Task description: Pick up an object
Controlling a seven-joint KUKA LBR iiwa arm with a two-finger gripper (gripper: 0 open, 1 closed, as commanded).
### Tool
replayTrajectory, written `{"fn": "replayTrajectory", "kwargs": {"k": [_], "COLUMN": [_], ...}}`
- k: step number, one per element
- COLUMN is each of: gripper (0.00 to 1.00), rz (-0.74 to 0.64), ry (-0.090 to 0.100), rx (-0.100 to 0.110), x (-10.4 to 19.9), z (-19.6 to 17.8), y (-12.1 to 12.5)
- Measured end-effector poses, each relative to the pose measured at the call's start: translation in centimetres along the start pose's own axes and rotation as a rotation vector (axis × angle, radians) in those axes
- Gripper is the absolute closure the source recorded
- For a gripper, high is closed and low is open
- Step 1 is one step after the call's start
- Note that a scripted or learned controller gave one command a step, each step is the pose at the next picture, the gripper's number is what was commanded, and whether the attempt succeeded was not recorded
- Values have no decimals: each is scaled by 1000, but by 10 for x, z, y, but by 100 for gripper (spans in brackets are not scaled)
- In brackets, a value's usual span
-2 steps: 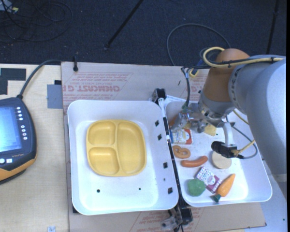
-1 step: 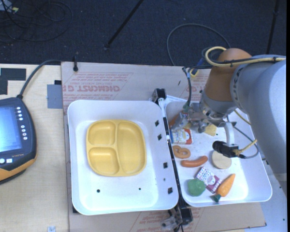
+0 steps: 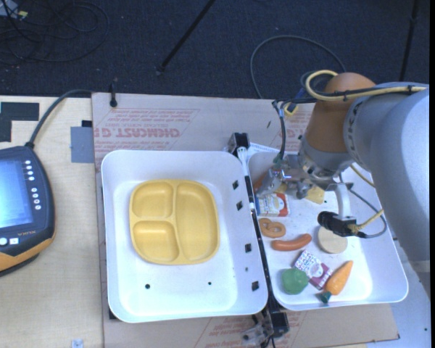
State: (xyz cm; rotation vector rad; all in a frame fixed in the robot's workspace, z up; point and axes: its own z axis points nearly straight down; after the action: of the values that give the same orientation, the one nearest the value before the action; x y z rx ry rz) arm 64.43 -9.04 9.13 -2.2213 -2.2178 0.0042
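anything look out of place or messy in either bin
Nothing looks spilled or damaged. The yellow divided tray lies flat in the left bin. In the right bin, the toy foods lie loosely scattered: a carrot, a hot dog, a pretzel and a green piece. The pincer is low over that bin's far end.

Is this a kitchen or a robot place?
Probably a robot lab, not a kitchen. A grey robot arm reaches over two white bins, the food like the carrot looks like toys, and a control screen and cables lie nearby.
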Motion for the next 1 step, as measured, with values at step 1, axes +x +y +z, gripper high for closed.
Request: {"fn": "replayTrajectory", "kwargs": {"k": [1], "gripper": [0], "rz": [0], "ry": [0], "rx": [-1], "x": [0], "z": [0], "y": [0]}}
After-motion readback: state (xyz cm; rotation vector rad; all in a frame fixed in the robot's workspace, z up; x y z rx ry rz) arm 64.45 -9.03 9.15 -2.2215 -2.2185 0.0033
